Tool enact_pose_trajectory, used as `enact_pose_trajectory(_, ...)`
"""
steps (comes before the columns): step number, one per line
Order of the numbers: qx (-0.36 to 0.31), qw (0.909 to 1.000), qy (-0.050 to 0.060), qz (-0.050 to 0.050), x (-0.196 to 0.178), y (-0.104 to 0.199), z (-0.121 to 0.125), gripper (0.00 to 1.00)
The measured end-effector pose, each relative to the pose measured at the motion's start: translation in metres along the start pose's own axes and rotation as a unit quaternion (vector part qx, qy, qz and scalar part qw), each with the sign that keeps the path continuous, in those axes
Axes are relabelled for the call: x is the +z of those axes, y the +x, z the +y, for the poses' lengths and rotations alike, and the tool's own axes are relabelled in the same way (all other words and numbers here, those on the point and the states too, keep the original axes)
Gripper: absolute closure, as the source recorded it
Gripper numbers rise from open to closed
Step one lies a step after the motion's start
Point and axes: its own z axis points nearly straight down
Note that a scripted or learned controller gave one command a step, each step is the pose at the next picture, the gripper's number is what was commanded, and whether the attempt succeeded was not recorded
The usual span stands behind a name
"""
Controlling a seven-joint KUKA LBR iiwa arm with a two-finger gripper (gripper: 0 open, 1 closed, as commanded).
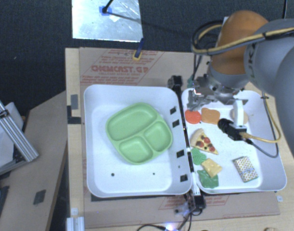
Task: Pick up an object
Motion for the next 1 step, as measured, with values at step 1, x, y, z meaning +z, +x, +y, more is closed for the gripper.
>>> enact_pose_trajectory(1,-0.002,1.0000,-0.002,0.001,-0.0145,0.0099,0.0086,1.00)
